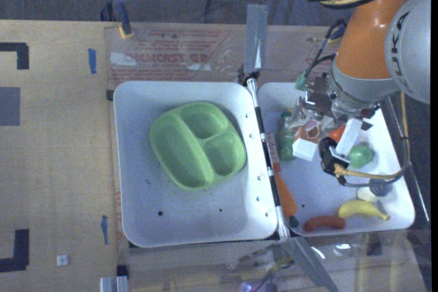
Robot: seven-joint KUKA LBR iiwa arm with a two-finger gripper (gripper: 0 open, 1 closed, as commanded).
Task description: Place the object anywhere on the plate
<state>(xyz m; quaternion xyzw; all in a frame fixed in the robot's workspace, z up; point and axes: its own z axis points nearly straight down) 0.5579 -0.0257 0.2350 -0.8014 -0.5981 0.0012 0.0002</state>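
Green plate [198, 144]: sits in the left bin [137, 215], nothing on it.
Pincer [316, 128]: low over the right bin's [400, 212] clutter — whether it grips anything I cannot tell.
Object: candidates include banana [363, 209], carrot [285, 195].
My advice: confirm a firm grip before lifting — then release over the plate's middle.

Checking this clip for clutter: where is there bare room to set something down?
Free: the green plate compartments, and left bin floor around it. In the right bin, a bare patch between carrot, banana and sausage. Crowded under the arm.
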